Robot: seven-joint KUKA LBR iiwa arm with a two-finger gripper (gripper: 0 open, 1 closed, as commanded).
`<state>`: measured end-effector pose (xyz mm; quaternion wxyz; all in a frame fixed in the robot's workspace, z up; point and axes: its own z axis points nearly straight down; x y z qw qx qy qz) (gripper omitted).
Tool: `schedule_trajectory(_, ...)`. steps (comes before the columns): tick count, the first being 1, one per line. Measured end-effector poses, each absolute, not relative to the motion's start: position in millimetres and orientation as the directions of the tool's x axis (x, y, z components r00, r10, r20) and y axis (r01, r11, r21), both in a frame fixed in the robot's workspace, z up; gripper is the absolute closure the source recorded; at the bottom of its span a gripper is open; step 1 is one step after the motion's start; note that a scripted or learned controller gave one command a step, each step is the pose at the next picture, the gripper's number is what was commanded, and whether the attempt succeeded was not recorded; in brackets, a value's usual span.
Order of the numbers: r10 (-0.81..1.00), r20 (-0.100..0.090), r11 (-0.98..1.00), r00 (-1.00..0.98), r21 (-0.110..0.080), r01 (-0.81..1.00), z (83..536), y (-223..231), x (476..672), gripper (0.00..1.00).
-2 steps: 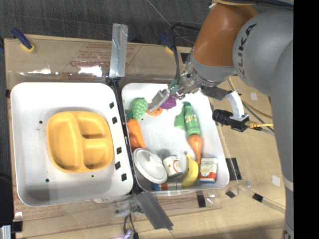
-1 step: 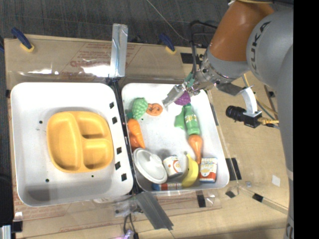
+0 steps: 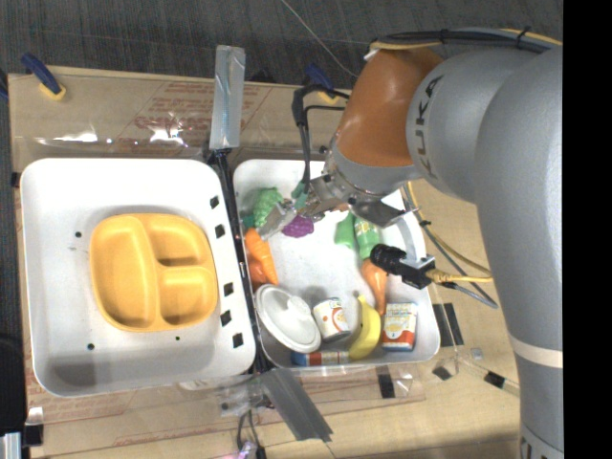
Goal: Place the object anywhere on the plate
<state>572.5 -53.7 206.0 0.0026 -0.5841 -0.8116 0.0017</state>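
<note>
Pick step judged in hand: gripper (image 3: pixel 287 216) lowered into right bin (image 3: pixel 432 338), fingers apparently closed around purple object (image 3: pixel 300 226), though grip can't be confirmed. Yellow plate (image 3: pixel 153 268) sits in left bin (image 3: pixel 48 256). Next: lift needed, then carry left over divider

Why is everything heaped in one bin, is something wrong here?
Nothing looks broken or spilled. The toy food is just jumbled in the right bin: a banana, carrots, a white lid. The yellow plate sits squarely in the left bin.
</note>
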Motion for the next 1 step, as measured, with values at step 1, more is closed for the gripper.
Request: schedule_trajectory(1, 0.912, 0.003, 0.41, -0.41, -0.004, 0.912, 201.2, 51.2, 543.5, 1.0)
